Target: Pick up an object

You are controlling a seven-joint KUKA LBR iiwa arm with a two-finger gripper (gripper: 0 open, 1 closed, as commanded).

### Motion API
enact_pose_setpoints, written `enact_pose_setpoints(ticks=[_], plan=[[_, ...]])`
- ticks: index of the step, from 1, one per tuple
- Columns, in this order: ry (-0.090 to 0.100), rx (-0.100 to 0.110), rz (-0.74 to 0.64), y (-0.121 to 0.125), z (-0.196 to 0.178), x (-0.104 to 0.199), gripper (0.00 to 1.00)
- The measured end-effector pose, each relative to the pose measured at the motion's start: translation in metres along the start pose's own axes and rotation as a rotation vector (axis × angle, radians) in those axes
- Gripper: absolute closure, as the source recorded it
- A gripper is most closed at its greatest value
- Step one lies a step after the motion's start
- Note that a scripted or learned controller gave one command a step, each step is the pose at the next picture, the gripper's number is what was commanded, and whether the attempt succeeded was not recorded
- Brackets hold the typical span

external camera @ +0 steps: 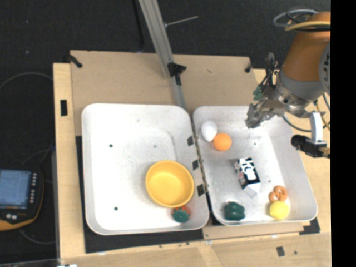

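Even overhead light – white bins (139, 127) bright, slightly washed; soft short shadows – mild overall blur.

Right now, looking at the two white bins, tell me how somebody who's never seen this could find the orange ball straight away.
Start at the right bin, the one under the gripper. Near its far left corner, by the divider between the bins, sits the orange ball. It touches or nearly touches a white ball and is the only plain orange sphere; the other orange item, near the bin's near right corner, is knobbly and beside a yellow ball.
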State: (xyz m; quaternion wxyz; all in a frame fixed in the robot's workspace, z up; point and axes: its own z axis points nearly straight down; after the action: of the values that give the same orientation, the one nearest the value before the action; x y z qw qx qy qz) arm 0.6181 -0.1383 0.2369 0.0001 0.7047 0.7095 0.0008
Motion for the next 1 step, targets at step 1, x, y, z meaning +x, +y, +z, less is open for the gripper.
enact_pose_setpoints(ticks=[1], plan=[[0.001,0.000,-0.001,-0.0071,-0.0046,0.0606,1.00]])
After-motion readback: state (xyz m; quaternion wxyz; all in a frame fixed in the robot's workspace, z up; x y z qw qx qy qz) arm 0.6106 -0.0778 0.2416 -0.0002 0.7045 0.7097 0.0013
